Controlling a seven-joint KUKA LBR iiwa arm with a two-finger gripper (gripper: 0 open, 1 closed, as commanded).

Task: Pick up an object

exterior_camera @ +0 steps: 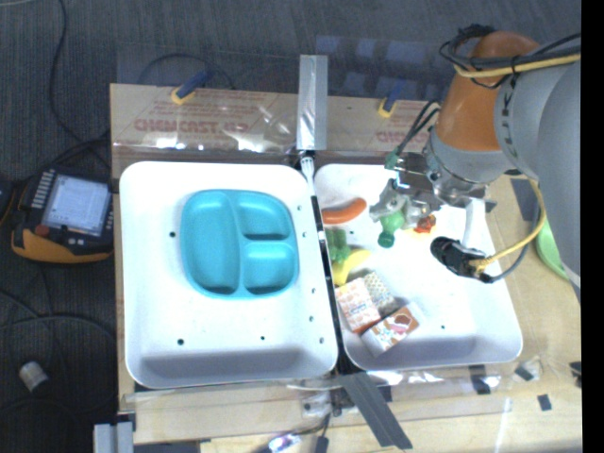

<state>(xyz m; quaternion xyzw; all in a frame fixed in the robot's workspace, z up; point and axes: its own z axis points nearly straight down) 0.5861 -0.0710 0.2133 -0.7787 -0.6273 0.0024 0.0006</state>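
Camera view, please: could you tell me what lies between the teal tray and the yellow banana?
The two bins' adjoining white rims, running between the teal tray and the yellow banana.

Single fixed camera above the bench [528, 253], angled downward, both white bins [142, 347] in frame, arm [528, 92] entering from right

Glossy white plastic bins [142, 253] hold a smooth turquoise plastic tray [238, 241].

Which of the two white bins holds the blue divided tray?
The left bin holds the blue divided tray. The right bin instead holds small food items, among them a hot dog and a banana.
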